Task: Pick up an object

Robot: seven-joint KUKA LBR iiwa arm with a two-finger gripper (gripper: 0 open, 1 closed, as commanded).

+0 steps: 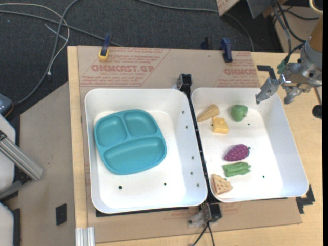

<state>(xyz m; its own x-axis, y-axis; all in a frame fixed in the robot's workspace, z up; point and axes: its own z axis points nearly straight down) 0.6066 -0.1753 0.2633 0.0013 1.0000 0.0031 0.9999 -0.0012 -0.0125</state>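
In the right bin (284, 152) lie several toy foods: a green apple (239, 112), a tan bread wedge (207, 113), a yellow cheese block (220, 125), purple grapes (237, 151), a green pepper (236, 169) and a sandwich slice (221, 184). My gripper (279, 91) hangs over the bin's far right corner, up and to the right of the apple. Its two fingers stand apart with nothing between them.
The left bin (102, 188) holds a teal divided plate (130, 140). A black clamp (184, 81) sits at the top of the divider between the bins. Blue clamps (106, 44) (226, 49) grip the cardboard's far edge. Cables run across the floor behind.
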